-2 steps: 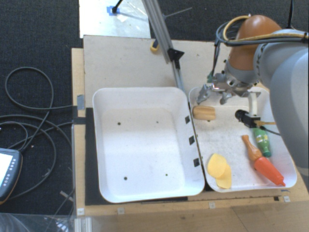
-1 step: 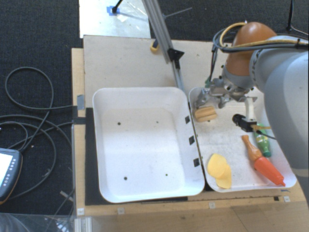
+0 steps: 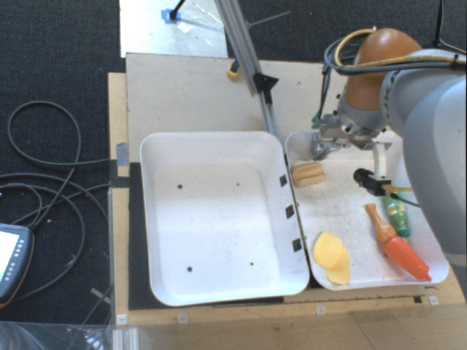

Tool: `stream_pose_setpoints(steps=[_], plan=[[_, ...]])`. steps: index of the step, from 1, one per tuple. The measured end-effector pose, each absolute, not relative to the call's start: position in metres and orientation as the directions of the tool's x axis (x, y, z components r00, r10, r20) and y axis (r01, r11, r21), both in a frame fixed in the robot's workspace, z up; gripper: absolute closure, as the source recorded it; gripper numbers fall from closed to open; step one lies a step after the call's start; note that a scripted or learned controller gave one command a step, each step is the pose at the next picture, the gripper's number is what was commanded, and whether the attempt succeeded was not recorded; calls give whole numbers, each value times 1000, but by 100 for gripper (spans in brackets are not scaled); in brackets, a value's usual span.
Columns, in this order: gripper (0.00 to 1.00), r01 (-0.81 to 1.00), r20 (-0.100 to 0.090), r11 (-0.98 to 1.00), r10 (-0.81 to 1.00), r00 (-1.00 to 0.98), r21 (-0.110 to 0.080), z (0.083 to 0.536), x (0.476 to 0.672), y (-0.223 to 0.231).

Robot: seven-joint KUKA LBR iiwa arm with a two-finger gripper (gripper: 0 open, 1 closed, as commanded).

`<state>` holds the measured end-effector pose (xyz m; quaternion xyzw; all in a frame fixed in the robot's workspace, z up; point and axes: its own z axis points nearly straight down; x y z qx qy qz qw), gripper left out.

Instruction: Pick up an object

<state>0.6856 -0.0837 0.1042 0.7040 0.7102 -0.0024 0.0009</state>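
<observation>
The tan bun-shaped piece (image 3: 308, 173) lies flat in the right bin (image 3: 346, 210), in that bin's 10 o'clock corner and close to the wall it shares with the left bin (image 3: 211, 217). Its long axis runs nearly from 9 o'clock to 3 o'clock, with the 3 o'clock end tipped slightly toward the far side.

The right bin holds three more things. Two overlapping yellow discs (image 3: 332, 257) lie at its 7 o'clock, near the front wall. An orange carrot-shaped toy (image 3: 398, 250) lies at its 4 o'clock, its long axis running from 11 o'clock to 5 o'clock with the redder part toward 5 o'clock. A small green piece (image 3: 396, 217) sits just beside the carrot's thin upper part, on its 3 o'clock side. Both bins stand side by side on the pale bench (image 3: 190, 93).

The gripper (image 3: 321, 150) hangs over the far edge of the right bin, at about 1 o'clock from the bun-shaped piece and just beside it. I cannot tell whether it touches the piece, or whether it is open or closed. Nothing is seen held in it. The grey arm (image 3: 430, 122) reaches in from 3 o'clock.
</observation>
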Motion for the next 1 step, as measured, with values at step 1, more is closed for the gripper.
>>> stream_pose_setpoints(steps=[1], plan=[[100, 1000, -1, 3, 1000, -3, 7, 150, 689, -88]])
